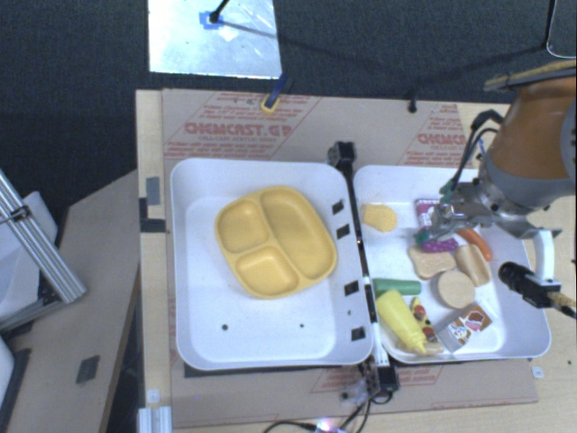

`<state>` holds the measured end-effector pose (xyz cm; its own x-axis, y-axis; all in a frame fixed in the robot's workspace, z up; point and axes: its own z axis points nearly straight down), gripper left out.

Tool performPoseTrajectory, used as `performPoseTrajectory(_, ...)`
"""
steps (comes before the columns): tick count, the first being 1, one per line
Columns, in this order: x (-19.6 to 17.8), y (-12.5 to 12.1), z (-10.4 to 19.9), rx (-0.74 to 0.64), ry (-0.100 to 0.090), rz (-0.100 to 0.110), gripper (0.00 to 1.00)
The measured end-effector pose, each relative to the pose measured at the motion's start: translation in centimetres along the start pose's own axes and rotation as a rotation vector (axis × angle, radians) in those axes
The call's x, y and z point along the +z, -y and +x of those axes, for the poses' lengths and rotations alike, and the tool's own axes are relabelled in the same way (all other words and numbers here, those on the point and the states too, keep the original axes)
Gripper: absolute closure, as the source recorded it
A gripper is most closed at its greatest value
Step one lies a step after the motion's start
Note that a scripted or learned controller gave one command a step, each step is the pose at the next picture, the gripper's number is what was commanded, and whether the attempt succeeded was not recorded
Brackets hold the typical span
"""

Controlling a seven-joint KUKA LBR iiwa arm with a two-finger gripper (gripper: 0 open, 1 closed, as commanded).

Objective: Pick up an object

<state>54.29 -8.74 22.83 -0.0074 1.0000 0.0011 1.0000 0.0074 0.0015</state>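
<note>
The metal two-finger gripper (448,216) hangs low over the purple toy grapes (439,242) in the right-hand white bin (532,332). Can't tell its state. The bulky grey wrist hides the stuff behind.

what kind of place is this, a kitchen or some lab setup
Most likely a robotics lab bench, not a kitchen: a grey and orange robot arm reaches over two white bins set on a board, and the food and yellow divided plate look like plastic toys.

Grey arm (527,192) w/ orange band, black cable, silver metal hand (448,216)
</note>
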Motion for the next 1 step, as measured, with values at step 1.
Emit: performPoseTrajectory(1,0.91,0.69,1.51,0.001,0.001,0.000,1.00)
